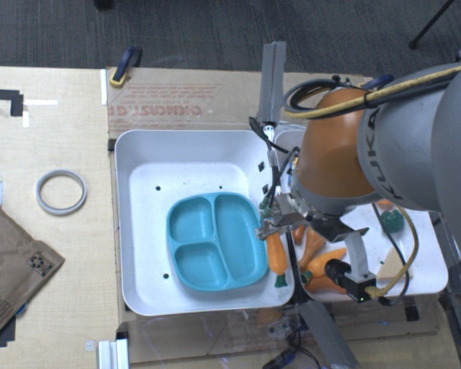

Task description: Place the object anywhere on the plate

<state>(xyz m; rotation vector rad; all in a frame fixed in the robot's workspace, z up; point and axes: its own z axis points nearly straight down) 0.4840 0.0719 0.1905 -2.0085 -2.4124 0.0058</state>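
Wooden counter, two white bins. My gripper [273, 225] at frame centre-right, seemingly pinching orange carrot [276, 254] (finger view partly blocked) just beside blue plate [215, 241] right rim. Carry step; next: shift left, release over plate.

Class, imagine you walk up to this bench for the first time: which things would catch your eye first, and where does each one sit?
First, the big grey arm with its orange band reaching in from the right over the divide between the two white bins. Next, the turquoise sectioned plate lying in the left bin. Then the orange carrot hanging under the gripper at the plate's right edge.
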